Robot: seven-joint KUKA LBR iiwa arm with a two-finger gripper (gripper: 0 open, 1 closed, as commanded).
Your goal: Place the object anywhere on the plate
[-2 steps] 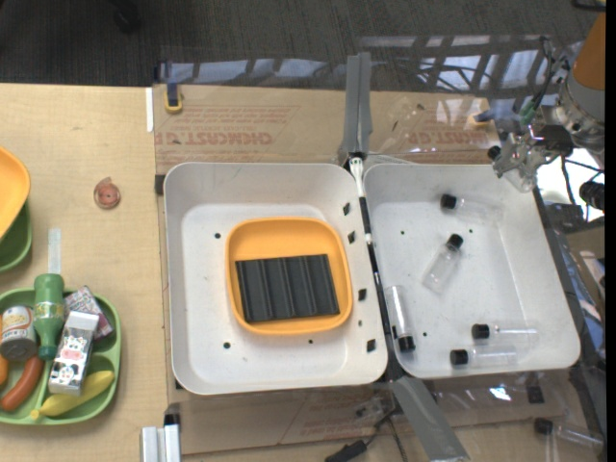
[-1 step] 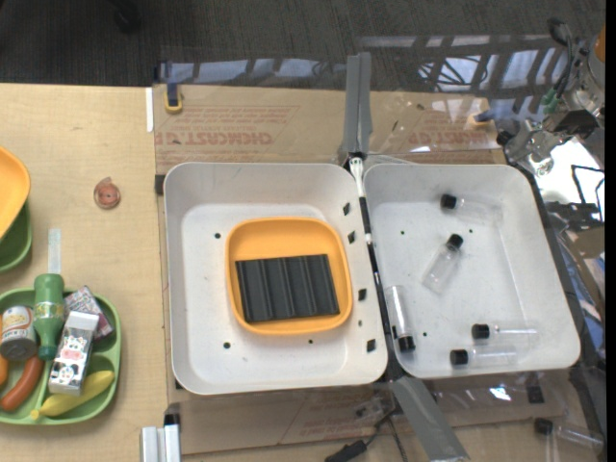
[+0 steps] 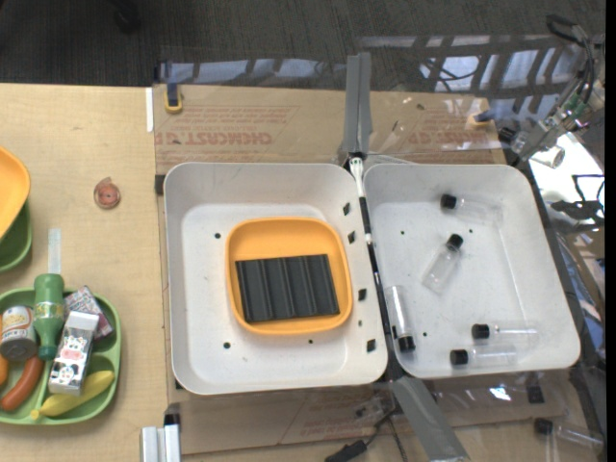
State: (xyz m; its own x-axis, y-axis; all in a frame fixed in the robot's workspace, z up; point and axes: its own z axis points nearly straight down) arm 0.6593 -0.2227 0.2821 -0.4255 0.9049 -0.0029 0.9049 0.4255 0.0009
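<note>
A dark grey, ribbed rectangular block point(image 3: 289, 289) lay flat on the yellow-orange, rounded-square plastic plate point(image 3: 287, 232). It covered the middle and near part of the plate, and its edges ran roughly in line with the plate's sides. The plate sat at the centre of the shallow white left bin point(image 3: 192, 287), with bare white floor around it on all sides.

The shallow white right bin point(image 3: 544, 258) touched the left one along a shared wall and held five small clear plastic vials with black caps. One vial point(image 3: 462, 205) lay near the far wall. A second, tilted vial point(image 3: 443, 263) rested near the middle. A third vial point(image 3: 397, 316) lay along the left wall. Two more, a fourth vial point(image 3: 500, 332) and a fifth vial point(image 3: 481, 356), lay close together by the near wall. All five were well apart from the plate.

Both bins rested on flattened brown cardboard point(image 3: 250, 128). On the pale wooden table point(image 3: 87, 258) to the left stood a green plastic tray point(image 3: 96, 383) filled with toy food, among it a green bottle point(image 3: 48, 311). A small pinkish round object point(image 3: 108, 194) lay farther back on the table.
</note>
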